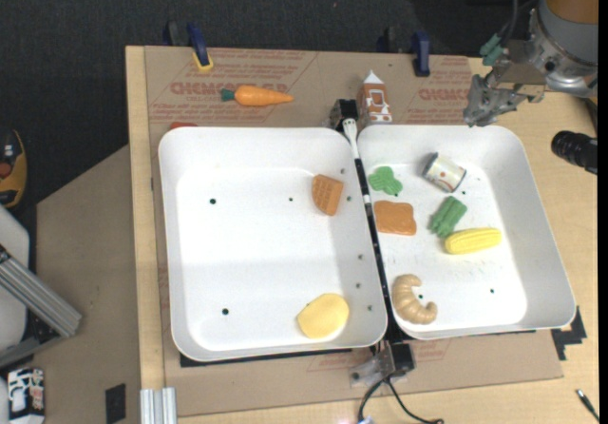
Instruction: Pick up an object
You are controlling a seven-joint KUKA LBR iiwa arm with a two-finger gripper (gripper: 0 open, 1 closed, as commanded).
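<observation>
My gripper [486, 110] hangs over the far edge of the right bin [532, 222]; I cannot tell its state, and nothing shows in it. Candidates lie below in that bin: a small can [444, 172], corn cob [472, 240], green vegetables [446, 216], croissant [415, 299]. The left bin [237, 222] carries a bread slice [327, 194] and a yellow potato-like piece [322, 317]. A carrot [258, 96] lies outside, at the tabletop's far edge.

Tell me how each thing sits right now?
Gripper: above right bin's far edge, carrying nothing.
Can: on its side.
Corn: lying flat.
Croissant: lying flat.
Carrot: lying on the board, outside the bins.
Carton: upright, outside the bins.
</observation>
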